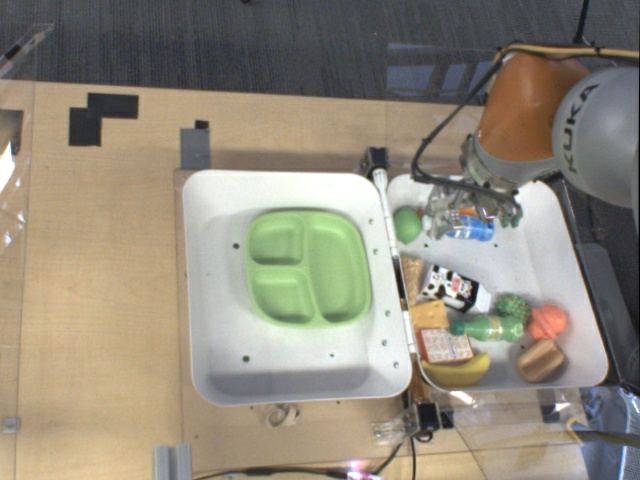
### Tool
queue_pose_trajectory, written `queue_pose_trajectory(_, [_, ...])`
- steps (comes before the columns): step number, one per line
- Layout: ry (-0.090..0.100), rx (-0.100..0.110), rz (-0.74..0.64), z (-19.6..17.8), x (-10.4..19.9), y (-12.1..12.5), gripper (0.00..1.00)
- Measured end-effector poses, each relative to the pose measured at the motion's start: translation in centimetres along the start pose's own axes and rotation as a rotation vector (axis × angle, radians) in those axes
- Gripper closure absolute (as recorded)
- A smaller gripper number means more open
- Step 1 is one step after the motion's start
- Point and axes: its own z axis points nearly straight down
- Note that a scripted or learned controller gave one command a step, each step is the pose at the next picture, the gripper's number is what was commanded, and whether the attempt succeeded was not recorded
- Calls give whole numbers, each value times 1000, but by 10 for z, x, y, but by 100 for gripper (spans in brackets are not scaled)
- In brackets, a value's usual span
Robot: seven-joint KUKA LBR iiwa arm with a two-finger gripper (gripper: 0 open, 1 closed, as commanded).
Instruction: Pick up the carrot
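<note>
I have the hand (470, 211) low over the far end of the right bin (575, 268), just beside a green ball (407, 225) and close above something blue and white (470, 230). I cannot tell how wide it stands, nor whether it has hold of anything, since the wrist covers it from above.

What I take for the carrot (547, 322) (orange and rounded, with a leafy green top (513, 307)) lies toward the near right corner of that bin, well apart from the hand. That gap is my first worry: closing where it is now would likely catch the wrong thing.

The second is crowding. The carrot touches or nearly touches a brown block (540, 361) and sits close to a green bottle (483, 326), so a descending hand could land on a neighbour or shove the carrot against the bin wall. Its rounded shape may also slip out of a pinch.

The bins rest on a pale wooden table (90, 288); the left bin (215, 368) carries a green divided tray (306, 268). Beyond the table's far edge is dark carpet (300, 18).
</note>
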Motion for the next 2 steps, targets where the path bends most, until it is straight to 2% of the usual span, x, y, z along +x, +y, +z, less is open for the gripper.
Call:
queue_pose_trajectory(1, [7,-1,-1,2,2,0,0])
queue_pose_trajectory(2, [17,-12,220,-42,-4,-19,0])
